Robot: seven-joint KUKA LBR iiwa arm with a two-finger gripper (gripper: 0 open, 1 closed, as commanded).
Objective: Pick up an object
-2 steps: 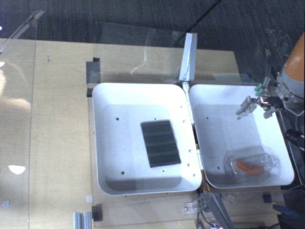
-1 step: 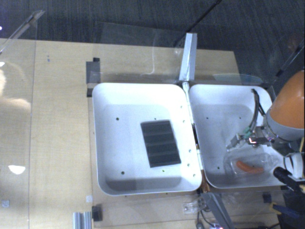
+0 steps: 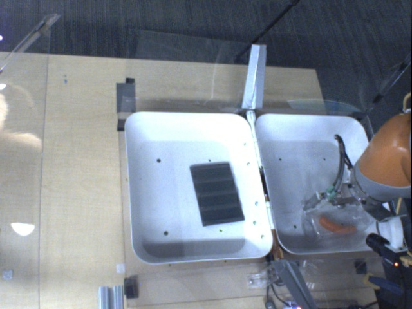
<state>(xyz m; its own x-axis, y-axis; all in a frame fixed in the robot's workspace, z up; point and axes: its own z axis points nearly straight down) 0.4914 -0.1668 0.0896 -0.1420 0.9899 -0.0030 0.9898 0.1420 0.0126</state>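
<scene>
While the gripper point(image 3: 331, 201) hovers low in the right bin point(image 3: 290, 140) over an orange object point(image 3: 335, 224), jaw state I cannot tell; nothing lifted yet.

The scene is viewed from a single fixed camera mounted above the pale wooden bench point(image 3: 71, 192), looking down at a slant. Both shallow white plastic bins, the left point(image 3: 145, 172) and the right point(image 3: 290, 147), are taken in whole from a moderate height. Dark grey carpeted floor point(image 3: 161, 11) is seen along the top, and the grey-and-orange arm point(image 3: 386, 163) is cut by the right edge.
</scene>
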